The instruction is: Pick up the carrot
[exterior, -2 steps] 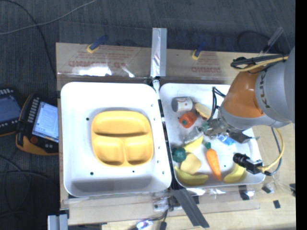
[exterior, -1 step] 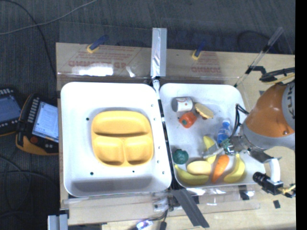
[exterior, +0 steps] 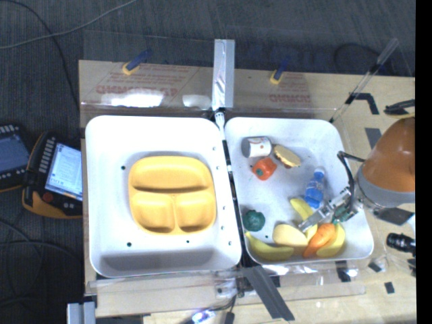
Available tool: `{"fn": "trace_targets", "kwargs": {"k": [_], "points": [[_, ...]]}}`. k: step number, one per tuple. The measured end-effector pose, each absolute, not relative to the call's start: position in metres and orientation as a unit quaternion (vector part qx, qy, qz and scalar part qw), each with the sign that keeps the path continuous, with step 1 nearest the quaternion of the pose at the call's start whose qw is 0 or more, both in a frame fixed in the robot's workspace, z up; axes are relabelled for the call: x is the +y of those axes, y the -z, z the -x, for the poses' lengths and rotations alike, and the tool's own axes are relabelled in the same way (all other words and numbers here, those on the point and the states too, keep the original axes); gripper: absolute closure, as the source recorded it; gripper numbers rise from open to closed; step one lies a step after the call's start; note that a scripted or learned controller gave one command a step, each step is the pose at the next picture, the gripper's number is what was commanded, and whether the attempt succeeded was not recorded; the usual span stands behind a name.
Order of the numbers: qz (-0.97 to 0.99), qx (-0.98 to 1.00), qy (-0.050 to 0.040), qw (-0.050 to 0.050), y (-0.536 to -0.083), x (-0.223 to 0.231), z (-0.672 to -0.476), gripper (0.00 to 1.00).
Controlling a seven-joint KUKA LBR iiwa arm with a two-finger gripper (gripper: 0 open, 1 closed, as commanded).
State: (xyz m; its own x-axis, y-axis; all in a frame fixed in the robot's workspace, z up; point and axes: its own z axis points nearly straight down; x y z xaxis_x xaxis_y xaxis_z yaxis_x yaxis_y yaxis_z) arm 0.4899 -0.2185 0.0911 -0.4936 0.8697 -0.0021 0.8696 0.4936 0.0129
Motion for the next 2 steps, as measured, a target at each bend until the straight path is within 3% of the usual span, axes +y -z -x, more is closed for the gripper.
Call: {"fn": "trace_targets", "kwargs": {"k": [1,2], "points": [[-0.426,0.905,0.0009,0.010,-0.091,-0.175,-0.489,0.00],[-0.475,0.880,-0.0020,0.009,-0.091,-0.105,-0.500,0.00]]}}
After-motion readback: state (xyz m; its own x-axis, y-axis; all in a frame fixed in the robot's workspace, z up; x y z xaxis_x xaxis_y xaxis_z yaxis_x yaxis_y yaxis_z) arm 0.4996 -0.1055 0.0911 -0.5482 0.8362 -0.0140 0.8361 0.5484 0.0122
